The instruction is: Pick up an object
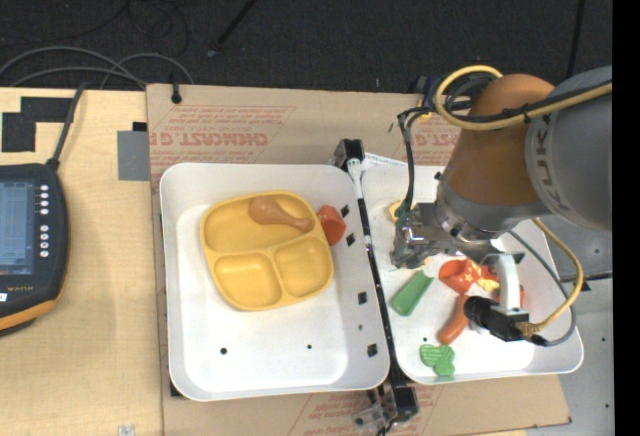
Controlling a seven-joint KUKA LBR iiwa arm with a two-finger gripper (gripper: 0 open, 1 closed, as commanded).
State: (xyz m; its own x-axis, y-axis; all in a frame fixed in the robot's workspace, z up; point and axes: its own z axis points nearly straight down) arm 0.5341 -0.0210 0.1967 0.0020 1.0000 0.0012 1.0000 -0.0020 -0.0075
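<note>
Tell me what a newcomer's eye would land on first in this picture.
Probably the yellow divided plate in the left bin, with a brown drumstick-shaped toy in its top compartment. Next, the grey arm with its orange band looming over the right bin, its tool low above a green cylinder, with red and orange toys nearby.

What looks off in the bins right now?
Nothing spilled or broken. The yellow divided plate sits askew in the left bin, a drumstick in its top section and a red piece against its rim. The right bin's toys lie bunched under the arm.
</note>
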